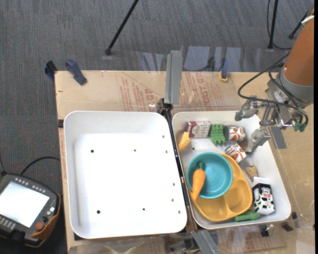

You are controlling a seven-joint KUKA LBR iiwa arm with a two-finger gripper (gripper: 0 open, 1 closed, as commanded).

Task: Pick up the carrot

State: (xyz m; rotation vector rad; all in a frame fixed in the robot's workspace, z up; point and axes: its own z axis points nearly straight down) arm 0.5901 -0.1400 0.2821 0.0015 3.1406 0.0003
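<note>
The carrot [197, 181] is orange with a green top. It lies on the left rim of a teal bowl [217, 174], which sits on a yellow divided plate [230, 202] in the right bin [282, 184]. My gripper [251, 125] hovers over the bin's far right corner, well up and right of the carrot. Its fingers are open, with nothing between them.
Along the right bin's far side lie a yellow corn piece [184, 141], a small carton [197, 128], a green block [218, 134] and two cans [235, 143]. A cow-print carton [263, 199] and a green bean [247, 216] sit near the front right. The left bin [122, 173] adjoins.
</note>
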